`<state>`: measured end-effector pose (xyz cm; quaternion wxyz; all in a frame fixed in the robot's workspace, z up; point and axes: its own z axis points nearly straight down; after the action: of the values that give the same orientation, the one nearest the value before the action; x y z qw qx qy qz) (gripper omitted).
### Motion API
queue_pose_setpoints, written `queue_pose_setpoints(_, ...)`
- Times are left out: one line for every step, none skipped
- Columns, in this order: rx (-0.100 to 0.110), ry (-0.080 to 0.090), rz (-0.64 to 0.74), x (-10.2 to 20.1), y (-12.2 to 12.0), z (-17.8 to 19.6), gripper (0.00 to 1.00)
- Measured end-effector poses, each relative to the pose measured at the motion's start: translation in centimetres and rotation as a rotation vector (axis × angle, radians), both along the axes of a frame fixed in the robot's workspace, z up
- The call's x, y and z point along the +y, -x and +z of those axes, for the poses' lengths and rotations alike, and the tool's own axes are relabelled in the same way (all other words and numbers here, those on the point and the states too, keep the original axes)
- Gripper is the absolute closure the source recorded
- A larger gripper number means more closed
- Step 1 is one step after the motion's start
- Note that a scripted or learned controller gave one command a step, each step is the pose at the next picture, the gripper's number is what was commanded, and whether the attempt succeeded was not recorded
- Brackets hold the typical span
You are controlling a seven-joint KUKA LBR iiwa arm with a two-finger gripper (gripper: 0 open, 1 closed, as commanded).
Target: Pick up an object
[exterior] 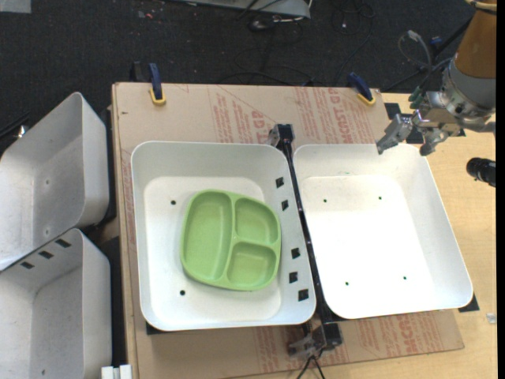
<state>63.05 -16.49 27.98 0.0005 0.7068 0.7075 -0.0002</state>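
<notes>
A light green, three-compartment plastic plate (231, 241) is seen lying flat in the left shallow white bin (150, 235). The right shallow white bin (442, 235) is shown beside it. Above its far right corner the two-finger gripper (409, 139) is held with fingers spread apart, nothing between them. The arm is cut off at the frame's edge.
</notes>
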Motion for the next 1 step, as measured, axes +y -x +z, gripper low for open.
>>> queue_pose_setpoints(0.004, -0.001, -0.001, 0.17, -0.28, -4.35, 0.00)
